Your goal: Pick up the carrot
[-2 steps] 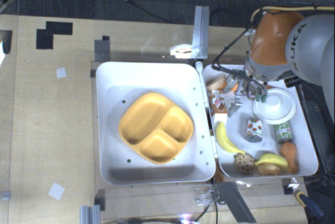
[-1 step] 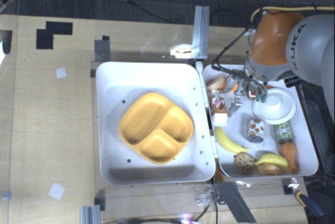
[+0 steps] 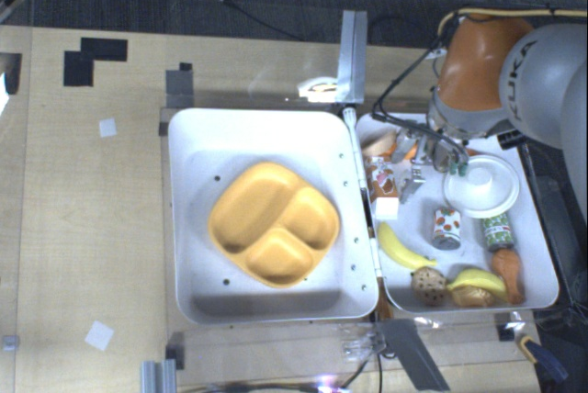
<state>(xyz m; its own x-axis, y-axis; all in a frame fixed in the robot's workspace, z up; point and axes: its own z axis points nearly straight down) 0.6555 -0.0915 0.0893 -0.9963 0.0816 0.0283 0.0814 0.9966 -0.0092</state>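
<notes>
Approach step, nothing grasped. Gripper [image 3: 415, 169] low in right bin's [image 3: 542, 286] back-left area, jaw state impossible to tell (wrist clutter in the way). Carrot [image 3: 508, 275] at front-right corner, touching the banana [image 3: 478, 279], well apart from gripper. Next: travel across, descend over carrot, avoid the white bowl [image 3: 481, 186].

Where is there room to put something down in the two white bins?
The left bin has bare floor all around the yellow divided plate, widest along its top edge and left side. The right bin is crowded: banana, can, white bowl, carrot and the gripper.
</notes>
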